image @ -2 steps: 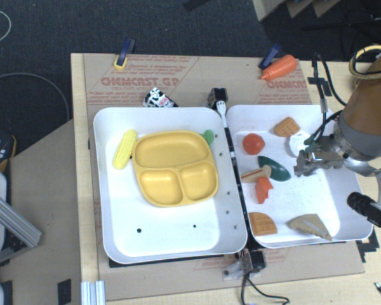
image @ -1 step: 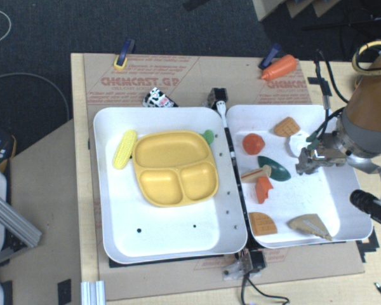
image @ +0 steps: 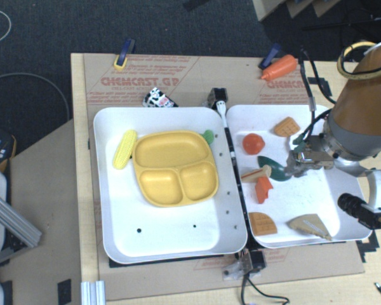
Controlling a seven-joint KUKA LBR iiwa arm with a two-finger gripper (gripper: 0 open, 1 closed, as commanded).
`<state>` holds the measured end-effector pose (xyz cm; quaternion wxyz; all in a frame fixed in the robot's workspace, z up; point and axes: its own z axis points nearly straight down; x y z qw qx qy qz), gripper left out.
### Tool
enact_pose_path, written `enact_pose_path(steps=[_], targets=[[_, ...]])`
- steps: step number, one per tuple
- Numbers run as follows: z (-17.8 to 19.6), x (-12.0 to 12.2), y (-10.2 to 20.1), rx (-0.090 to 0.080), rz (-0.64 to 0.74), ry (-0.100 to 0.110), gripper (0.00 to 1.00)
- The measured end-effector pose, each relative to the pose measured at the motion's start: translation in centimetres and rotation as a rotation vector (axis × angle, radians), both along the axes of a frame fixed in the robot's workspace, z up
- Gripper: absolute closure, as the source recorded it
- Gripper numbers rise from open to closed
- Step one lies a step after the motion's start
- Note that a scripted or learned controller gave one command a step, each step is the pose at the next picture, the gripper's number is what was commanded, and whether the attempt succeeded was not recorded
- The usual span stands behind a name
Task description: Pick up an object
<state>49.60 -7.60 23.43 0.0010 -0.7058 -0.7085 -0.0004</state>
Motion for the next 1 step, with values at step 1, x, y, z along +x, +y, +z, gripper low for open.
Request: enact_pose_path(steps=[1], targets=[[-0.92,-1.01,-1.22,-0.001,-0.005,0.002,1.0]])
